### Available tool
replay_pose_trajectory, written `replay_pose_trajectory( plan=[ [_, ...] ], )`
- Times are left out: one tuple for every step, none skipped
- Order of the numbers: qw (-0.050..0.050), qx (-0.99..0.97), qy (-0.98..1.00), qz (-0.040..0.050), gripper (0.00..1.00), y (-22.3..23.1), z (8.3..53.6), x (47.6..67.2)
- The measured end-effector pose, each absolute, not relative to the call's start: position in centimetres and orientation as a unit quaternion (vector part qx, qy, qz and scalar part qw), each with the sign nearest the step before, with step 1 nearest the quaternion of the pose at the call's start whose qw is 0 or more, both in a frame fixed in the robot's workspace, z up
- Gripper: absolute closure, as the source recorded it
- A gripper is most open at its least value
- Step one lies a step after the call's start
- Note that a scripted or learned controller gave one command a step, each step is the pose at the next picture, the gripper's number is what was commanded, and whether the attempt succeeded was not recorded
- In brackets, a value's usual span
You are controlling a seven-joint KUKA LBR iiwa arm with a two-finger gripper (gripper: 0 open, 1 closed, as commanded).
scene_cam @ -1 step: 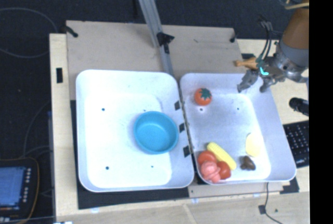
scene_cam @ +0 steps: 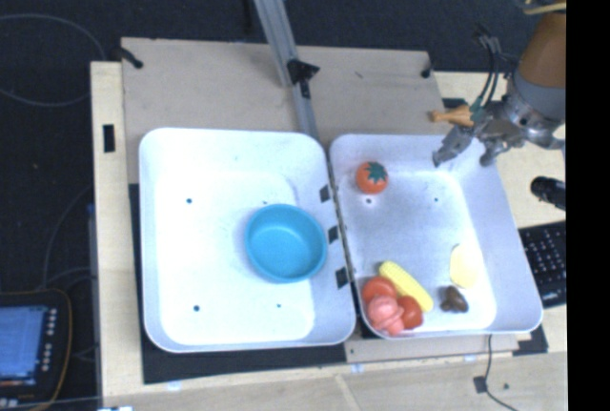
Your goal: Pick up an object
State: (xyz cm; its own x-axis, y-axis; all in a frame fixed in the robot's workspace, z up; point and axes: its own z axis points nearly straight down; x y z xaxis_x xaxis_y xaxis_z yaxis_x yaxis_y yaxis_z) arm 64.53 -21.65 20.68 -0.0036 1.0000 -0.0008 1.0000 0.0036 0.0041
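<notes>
Hovering with fingers spread at the right bin's (scene_cam: 477, 209) upper right corner, the tool (scene_cam: 469, 148) sits nearest a small tomato (scene_cam: 372, 176) at upper left, seemingly light, smooth plastic, best pinched across its round middle.

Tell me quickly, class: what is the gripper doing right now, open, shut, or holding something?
Gripper: open, holding nothing, poised over the far right corner of the right bin.

Two bins side by side on the desk (scene_cam: 229, 80). In the left bin (scene_cam: 181, 166), a bowl (scene_cam: 284, 242) toward its right. In the right bin (scene_cam: 496, 237), a tomato (scene_cam: 372, 176) at far left; banana (scene_cam: 407, 285), other small items clustered along the near edge.
</notes>
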Motion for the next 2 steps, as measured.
replay_pose_trajectory(
  plan=[
    [0.0,0.705,0.71,-0.0017,0.0,-21.4,16.4,64.7],
    [0.001,0.704,0.71,-0.002,0.0,-21.9,10.2,65.0]
  ],
)
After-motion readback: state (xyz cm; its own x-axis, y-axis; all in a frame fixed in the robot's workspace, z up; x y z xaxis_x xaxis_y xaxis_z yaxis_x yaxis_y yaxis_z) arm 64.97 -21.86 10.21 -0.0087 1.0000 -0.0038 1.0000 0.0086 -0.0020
